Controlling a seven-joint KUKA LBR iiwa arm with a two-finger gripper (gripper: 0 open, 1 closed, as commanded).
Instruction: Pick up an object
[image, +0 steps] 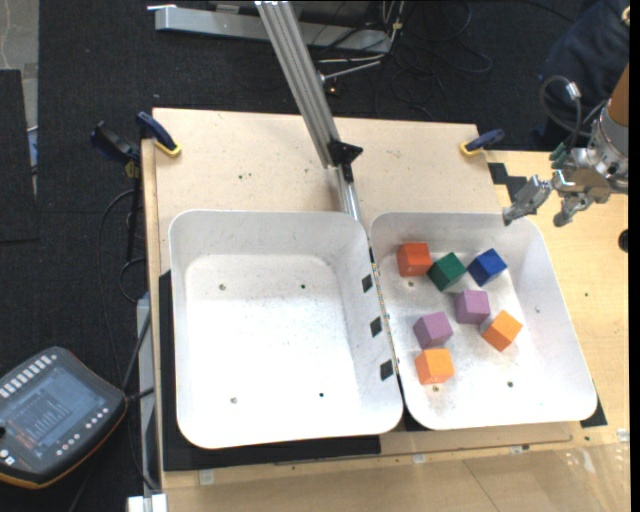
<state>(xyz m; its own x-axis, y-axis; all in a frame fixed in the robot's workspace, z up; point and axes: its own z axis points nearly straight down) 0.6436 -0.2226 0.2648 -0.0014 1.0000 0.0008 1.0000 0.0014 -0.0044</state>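
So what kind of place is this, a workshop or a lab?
Most likely a robotics lab: a gripper hangs over two white bins, coloured cubes lie in one, and a teach pendant sits nearby.

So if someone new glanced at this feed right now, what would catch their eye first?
Probably the cluster of coloured cubes in the right bin: an orange-red cube, a green cube, a blue cube, two purple and two orange ones. Next, the hand hanging open past that bin's far right corner, holding nothing. The slanted metal pole crossing the top also stands out.
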